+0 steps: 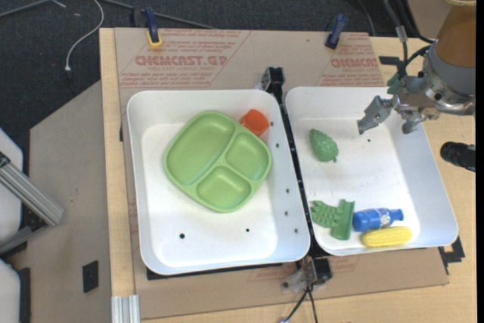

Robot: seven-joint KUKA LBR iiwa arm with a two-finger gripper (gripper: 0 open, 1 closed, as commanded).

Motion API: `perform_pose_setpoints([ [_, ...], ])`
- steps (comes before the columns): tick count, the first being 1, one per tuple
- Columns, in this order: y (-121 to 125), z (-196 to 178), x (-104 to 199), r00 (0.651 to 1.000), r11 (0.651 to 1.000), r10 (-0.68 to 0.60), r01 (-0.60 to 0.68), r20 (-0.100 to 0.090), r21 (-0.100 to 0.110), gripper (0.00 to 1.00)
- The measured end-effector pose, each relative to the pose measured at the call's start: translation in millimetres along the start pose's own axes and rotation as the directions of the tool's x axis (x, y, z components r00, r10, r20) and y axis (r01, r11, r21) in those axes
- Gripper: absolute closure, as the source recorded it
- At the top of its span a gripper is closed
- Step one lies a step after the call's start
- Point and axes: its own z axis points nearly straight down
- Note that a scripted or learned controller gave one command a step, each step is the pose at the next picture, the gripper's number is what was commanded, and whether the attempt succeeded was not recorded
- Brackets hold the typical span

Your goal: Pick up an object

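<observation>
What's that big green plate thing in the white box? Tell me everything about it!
The green plate is a light green divided tray that looks like smooth plastic, with rounded corners and three sunken sections: one large, two smaller. It lies flat and right way up, turned at a slant, on the floor of the left bin, toward the back. Its sections hold nothing. A small orange object sits right at its far right corner, seemingly touching it.
</observation>
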Motion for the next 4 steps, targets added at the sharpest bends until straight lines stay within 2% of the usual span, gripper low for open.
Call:
perform_pose_setpoints([
  [1, 0, 0, 0, 1.000, 1.000, 0.000, 0.000, 0.000, 0.000, 0.00],
  [4, -15, 136, 3, 1.000, 1.000, 0.000, 0.000, -0.002, 0.007, 0.00],
])
